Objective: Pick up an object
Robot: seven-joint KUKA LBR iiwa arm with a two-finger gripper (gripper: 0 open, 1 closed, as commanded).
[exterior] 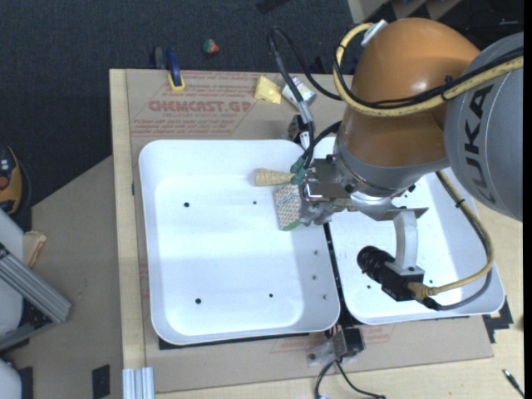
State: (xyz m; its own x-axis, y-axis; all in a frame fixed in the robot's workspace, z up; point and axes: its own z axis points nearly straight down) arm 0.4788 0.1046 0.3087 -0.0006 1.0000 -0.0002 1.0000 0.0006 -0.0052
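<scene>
Wooden bench, left bin holding brush, tool over it

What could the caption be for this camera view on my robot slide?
A KUKA arm's gripper meets a small speckled object by the left white bin's right wall.

Gripper over left bin; brush beside it.

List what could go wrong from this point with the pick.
The gripper sits at the left bin's right wall, so it may scrape that rim. The patterned piece hangs at the gripper's edge and could slip off. The tan stick lies close beside it and may get knocked.
</scene>
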